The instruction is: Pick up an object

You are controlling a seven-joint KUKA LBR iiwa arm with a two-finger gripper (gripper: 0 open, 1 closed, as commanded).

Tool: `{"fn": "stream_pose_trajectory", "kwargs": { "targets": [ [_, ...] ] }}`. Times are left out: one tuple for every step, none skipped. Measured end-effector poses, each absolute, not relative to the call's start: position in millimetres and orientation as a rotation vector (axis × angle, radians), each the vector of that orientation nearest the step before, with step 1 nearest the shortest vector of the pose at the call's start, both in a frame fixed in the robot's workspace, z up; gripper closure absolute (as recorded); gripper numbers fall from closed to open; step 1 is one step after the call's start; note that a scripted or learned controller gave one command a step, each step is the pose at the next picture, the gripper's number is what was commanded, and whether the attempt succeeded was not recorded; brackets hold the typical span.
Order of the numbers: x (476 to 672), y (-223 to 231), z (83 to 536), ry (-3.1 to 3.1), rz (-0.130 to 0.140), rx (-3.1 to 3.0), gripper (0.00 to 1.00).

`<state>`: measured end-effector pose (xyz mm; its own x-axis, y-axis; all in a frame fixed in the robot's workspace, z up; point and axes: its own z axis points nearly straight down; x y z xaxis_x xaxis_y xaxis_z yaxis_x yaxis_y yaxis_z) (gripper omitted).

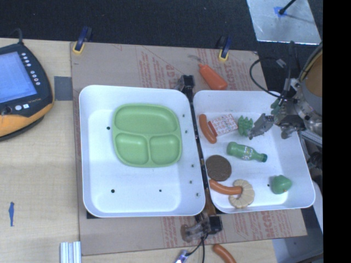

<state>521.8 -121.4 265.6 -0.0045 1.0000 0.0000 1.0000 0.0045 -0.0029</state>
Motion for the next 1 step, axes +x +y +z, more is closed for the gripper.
{"fn": "stream_pose_trajectory", "kwargs": {
  "targets": [
    [548.3,-161.9,123.4,-2.226,0.006,-2.215,0.00]
  ]
}}
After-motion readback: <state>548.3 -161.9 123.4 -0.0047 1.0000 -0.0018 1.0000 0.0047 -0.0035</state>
